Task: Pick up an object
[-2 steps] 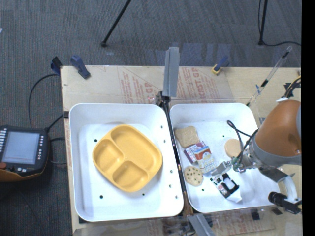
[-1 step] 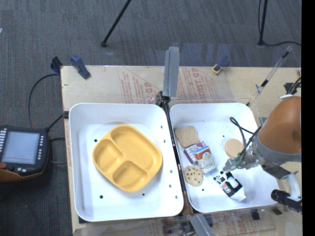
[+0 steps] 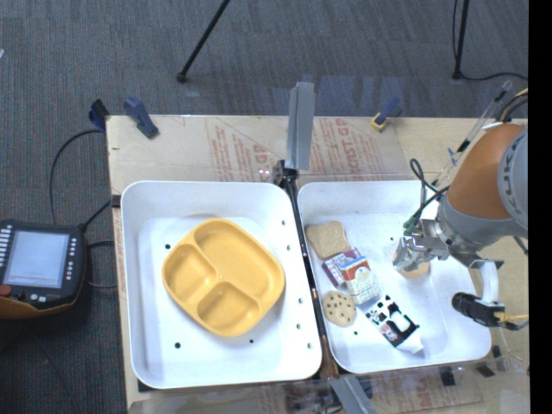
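Two shallow white bins sit side by side on the bench, the left bin (image 3: 142, 231) and the right bin (image 3: 448, 339). A yellow divided plate (image 3: 223, 275) with three compartments lies flat in the left one, near its middle. In the right bin several small things lie along the left side: a tan slice of toast (image 3: 327, 238) farthest from the camera, a small red and white carton (image 3: 349, 273) just near of it and touching or almost touching it, a round cookie (image 3: 339, 308) nearer still by the bin's left wall, and a black and white packet (image 3: 396, 323) to the right of the cookie, lying at a slant. The grey arm with its orange band (image 3: 483, 175) reaches in from the right, and the gripper (image 3: 414, 257) is down in the right bin, right of the carton and apart from it. A small tan object (image 3: 417, 270) sits directly at the gripper's tip; whether the claw is spread, pressed together or pinching that object cannot be told from this angle. A teach pendant (image 3: 39, 264) lies on the floor at far left.
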Controlling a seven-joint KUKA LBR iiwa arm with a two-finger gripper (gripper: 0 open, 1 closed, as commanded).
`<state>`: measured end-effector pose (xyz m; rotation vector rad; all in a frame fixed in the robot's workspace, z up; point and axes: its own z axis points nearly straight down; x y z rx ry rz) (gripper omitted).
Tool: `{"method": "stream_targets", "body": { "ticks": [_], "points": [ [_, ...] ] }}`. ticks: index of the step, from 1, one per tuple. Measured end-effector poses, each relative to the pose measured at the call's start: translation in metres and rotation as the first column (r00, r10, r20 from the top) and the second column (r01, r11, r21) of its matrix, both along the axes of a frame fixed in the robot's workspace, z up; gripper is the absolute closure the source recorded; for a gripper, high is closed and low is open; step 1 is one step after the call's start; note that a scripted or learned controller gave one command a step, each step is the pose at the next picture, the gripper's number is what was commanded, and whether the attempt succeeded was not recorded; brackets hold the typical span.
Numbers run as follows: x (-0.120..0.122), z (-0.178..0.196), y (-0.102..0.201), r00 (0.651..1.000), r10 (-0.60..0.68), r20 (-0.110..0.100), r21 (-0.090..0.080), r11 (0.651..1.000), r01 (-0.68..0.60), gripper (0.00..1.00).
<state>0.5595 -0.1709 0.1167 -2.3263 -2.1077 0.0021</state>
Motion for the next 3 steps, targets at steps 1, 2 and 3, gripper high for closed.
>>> {"method": "stream_targets", "body": {
  "ticks": [1, 2, 3],
  "points": [
    [0.000, 0.000, 0.000, 1.000, 0.001, -0.001, 0.000, 1.000, -0.001, 0.00],
    [-0.087, -0.032, -0.035, 0.998, 0.063, -0.006, 0.004, 0.998, -0.063, 0.00],
    [-0.024, -0.030, -0.028, 0.999, 0.050, 0.000, 0.001, 0.999, -0.050, 0.00]
  ]
}}
